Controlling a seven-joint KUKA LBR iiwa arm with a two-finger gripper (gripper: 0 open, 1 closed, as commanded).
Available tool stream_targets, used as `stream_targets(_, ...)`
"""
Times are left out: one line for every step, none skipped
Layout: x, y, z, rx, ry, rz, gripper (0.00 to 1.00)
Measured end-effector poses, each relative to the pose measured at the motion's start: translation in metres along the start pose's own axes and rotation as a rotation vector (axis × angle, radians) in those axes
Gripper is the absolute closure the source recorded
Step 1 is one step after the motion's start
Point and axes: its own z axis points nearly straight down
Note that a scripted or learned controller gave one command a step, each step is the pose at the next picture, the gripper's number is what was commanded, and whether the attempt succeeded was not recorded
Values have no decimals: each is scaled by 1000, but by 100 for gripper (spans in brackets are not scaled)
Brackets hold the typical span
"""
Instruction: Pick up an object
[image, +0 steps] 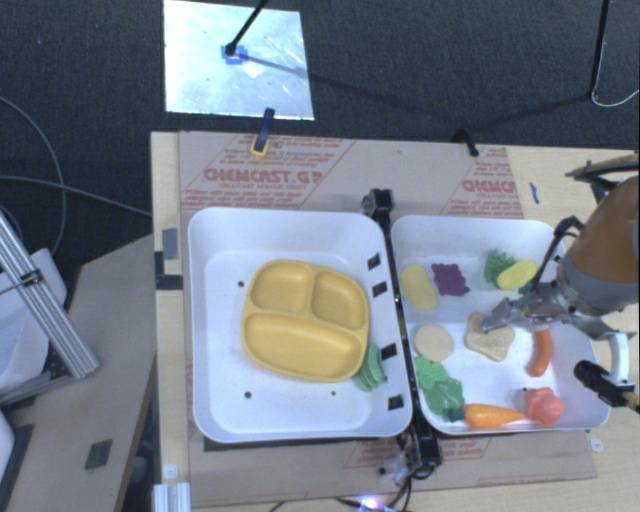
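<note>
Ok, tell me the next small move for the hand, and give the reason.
Probably a short drop straight down onto the toast-shaped piece. The hand sits over that piece's upper edge in the right bin, with nothing visibly between its fingers. The round cracker on one side and the sausage on the other lie apart from it, so there looks to be room.

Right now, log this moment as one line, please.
arm: over right bin | gripper: above toast slice | grasp: unclear | sausage: beside | yellow tray: left bin
</note>
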Motion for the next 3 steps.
stream_targets(-4,-60,-84,4,-15,4,0)
stream_targets(-4,-60,6,10,-11,2,0)
stream_targets(70,-55,-88,-2,-12,-9,0)
